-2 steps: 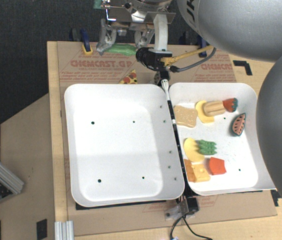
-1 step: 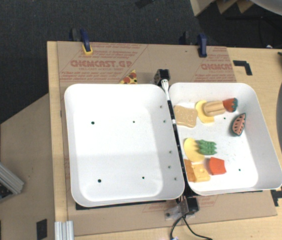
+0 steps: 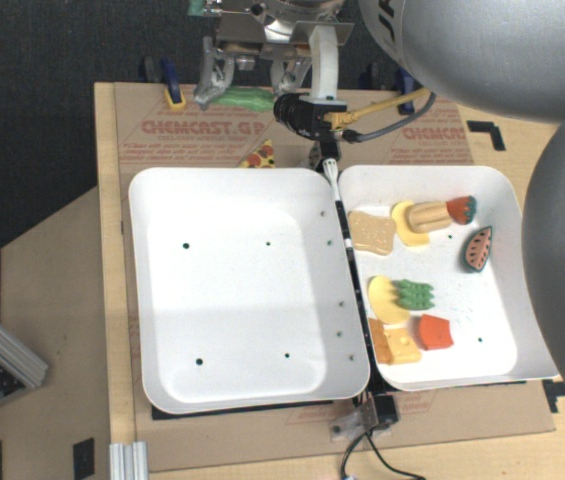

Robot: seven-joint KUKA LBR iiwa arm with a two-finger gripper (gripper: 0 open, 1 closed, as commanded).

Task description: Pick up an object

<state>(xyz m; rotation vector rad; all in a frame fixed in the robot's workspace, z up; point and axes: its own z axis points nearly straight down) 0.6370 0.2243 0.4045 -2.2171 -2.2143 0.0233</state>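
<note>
Tool raised beyond both bins, over the surface; green piece seemingly pinched between fingers, grip unclear. Risk: shallow hold, slip and drop outside bins. Remaining toys, including bread slice and watermelon wedge, in right bin.

Pretty bright, even overhead light — the left bin glares white with a soft shadow band across its upper half. The arm up close is blurry.

Brown board under the bins: red print "CHEMCAST G P", repeated at right, partly hidden, unreadable.
</note>
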